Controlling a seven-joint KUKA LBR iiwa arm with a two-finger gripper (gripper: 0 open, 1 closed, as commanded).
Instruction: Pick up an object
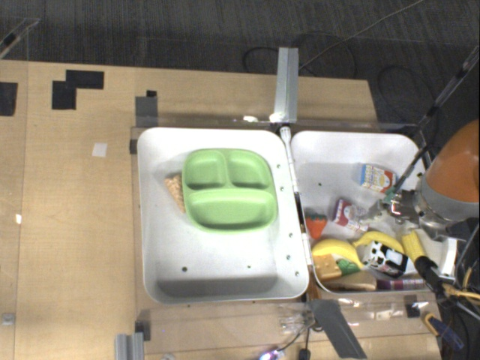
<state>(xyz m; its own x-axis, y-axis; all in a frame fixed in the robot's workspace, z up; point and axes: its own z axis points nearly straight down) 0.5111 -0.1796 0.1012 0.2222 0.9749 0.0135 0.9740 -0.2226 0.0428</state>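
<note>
Your candidates for the pick crowd the near half of the right bin: a banana against the front wall, a black-and-white item just beside it, a red-and-white packet near the middle and a small carton lying apart toward the back. The gripper hangs low over this pile's right side, close to the packet, likely because the densest cluster gives a programmed grab its best odds; you cannot tell from here whether it is open or closed, and nothing is visibly held. The far left corner of that bin is bare floor, the freest room for moving; the right wall stands close beside the wrist. In the left bin, a green divided plate lies well clear of every wall.
</note>
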